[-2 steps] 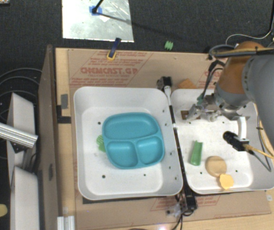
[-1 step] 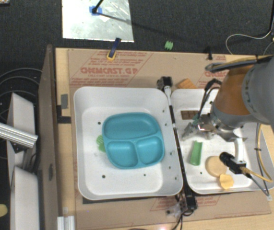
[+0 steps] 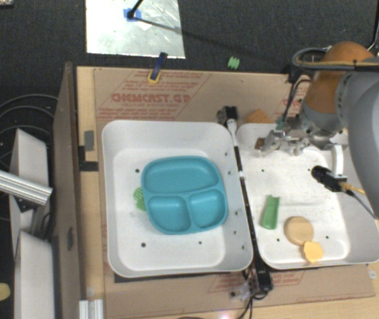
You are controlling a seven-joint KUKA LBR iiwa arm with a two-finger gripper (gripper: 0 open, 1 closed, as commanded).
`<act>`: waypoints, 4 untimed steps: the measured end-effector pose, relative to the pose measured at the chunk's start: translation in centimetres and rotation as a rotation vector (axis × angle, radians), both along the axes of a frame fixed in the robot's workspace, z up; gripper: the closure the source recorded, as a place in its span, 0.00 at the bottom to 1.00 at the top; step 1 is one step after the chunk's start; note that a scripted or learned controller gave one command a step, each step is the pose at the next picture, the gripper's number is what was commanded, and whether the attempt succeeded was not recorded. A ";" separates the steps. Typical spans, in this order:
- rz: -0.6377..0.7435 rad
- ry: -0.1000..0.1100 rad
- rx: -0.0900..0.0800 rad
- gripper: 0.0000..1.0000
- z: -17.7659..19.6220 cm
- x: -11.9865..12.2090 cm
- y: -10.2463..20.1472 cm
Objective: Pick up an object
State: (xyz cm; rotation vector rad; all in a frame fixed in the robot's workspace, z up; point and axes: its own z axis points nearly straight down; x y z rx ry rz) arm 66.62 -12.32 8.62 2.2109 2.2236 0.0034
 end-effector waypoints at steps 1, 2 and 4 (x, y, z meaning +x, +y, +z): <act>-0.012 0.014 0.002 0.00 -0.3 -12.1 -3.8; 0.004 -0.006 0.001 0.00 0.0 -1.5 -1.7; -0.001 -0.008 -0.004 0.00 4.3 -5.5 -6.9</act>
